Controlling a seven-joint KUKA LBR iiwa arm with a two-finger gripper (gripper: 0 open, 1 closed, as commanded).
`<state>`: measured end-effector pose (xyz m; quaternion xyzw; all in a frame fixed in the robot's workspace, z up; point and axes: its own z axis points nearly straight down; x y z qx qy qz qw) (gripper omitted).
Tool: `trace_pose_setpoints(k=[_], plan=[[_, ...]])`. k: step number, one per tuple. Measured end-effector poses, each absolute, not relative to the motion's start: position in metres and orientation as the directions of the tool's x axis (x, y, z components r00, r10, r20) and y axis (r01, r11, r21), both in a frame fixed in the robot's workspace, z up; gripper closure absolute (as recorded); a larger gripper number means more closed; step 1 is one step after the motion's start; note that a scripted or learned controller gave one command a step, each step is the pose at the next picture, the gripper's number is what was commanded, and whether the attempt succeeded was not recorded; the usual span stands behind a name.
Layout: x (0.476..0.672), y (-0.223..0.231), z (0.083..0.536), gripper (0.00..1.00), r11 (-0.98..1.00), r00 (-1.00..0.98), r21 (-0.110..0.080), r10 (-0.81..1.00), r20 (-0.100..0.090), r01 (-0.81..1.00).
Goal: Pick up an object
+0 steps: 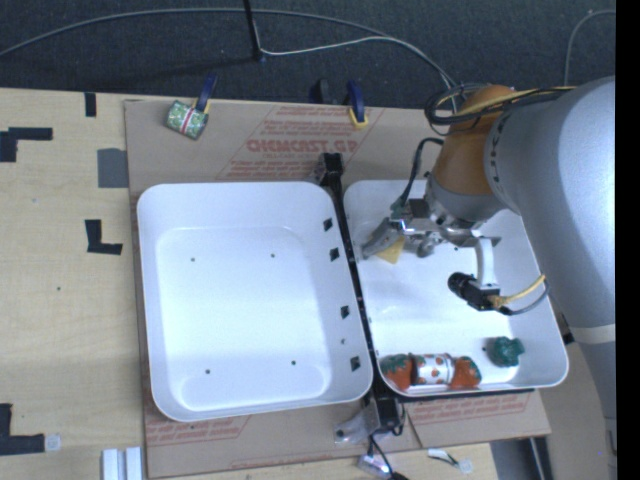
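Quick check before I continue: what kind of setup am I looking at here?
Probably a lab bench rigged for robot picking trials: two white bins clamped to a cardboard sheet, loose cables behind, and the arm reaching into the right one.

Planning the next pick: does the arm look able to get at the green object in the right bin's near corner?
Probably yes. The green object lies uncovered in the right bin, apart from the red and white item, though the bin's wall beside it may crowd the end effector.

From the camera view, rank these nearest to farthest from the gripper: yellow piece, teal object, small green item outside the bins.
1. Yellow piece, right at the gripper, right bin's upper left.
2. Teal object, right bin's lower right corner.
3. Small green item, on the cardboard beyond the left bin.
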<state>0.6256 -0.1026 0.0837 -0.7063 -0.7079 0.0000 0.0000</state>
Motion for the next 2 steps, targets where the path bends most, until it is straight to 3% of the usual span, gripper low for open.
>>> trace_pose_setpoints(k=[1, 2], plan=[[0.6256, -0.1037, 0.0955, 1.0, 0.0, 0.0, 0.001, 1.0, -0.001, 1.0], [0.6254, -0.1036, 0.0948, 0.0, 0.0, 0.0, 0.0, 1.0, 0.0, 1.0]])
